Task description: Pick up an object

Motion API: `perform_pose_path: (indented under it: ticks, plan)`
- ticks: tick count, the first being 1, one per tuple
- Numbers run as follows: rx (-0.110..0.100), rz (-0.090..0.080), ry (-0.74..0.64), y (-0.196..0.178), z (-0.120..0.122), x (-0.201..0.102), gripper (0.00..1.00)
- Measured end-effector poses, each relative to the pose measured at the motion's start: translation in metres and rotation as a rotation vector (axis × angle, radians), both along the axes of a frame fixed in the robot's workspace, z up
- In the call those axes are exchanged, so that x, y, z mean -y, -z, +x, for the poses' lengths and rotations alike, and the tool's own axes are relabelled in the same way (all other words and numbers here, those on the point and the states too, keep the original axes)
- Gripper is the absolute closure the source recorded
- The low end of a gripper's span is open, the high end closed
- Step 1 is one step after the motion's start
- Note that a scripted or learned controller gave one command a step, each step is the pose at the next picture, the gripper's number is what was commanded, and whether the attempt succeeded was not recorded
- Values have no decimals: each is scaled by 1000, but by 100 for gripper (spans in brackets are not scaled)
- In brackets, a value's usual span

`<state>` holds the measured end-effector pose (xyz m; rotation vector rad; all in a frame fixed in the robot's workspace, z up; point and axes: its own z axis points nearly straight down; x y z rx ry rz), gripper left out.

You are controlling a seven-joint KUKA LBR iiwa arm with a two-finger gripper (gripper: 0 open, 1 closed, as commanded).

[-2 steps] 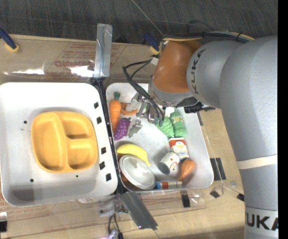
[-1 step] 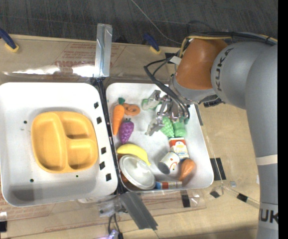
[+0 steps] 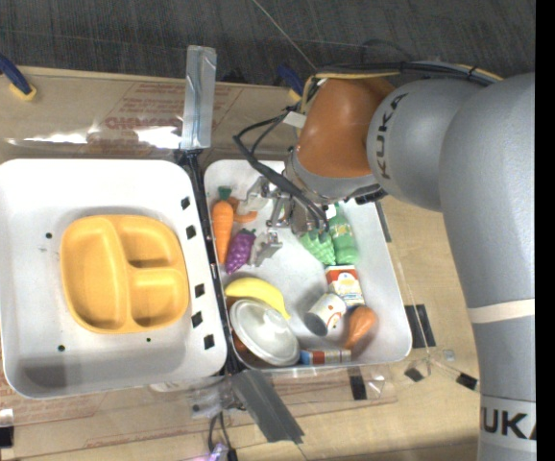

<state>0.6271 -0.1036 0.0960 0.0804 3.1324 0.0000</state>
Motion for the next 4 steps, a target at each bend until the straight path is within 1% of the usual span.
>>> perform_pose_path:
  ticks: [1, 2, 3, 4]
  plan:
    - [10, -2, -4, -14, 3, 0, 100]
    - [9, 0, 136, -162, 18, -28, 100]
    - [-5, 0, 210, -164, -51, -8, 100]
    - [-4, 1, 532, -190, 7, 19, 100]
